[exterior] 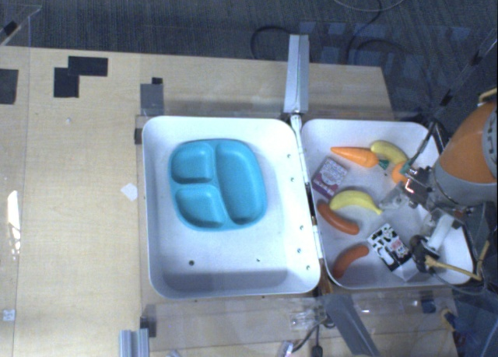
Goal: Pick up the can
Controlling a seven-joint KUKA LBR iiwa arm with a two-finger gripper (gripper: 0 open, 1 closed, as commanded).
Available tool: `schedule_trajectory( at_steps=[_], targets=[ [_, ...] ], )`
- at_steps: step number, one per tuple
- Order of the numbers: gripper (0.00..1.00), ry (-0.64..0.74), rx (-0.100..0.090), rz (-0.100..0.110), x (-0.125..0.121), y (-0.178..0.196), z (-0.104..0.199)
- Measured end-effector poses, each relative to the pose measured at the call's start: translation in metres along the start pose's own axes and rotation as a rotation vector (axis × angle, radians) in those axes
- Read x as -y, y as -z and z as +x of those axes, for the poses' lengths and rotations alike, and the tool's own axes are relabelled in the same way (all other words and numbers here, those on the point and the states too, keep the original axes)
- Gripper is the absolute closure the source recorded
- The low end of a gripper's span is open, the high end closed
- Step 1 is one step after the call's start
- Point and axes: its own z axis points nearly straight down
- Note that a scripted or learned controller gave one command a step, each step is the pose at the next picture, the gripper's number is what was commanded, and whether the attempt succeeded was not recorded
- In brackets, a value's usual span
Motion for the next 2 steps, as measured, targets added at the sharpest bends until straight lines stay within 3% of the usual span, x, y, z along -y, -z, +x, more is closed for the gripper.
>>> schedule_trajectory(
  at_steps=[2],
  targets=[
    [0.00, -0.050, 0.002, 0.004, -0.072, -0.003, 0.045]
  ],
)
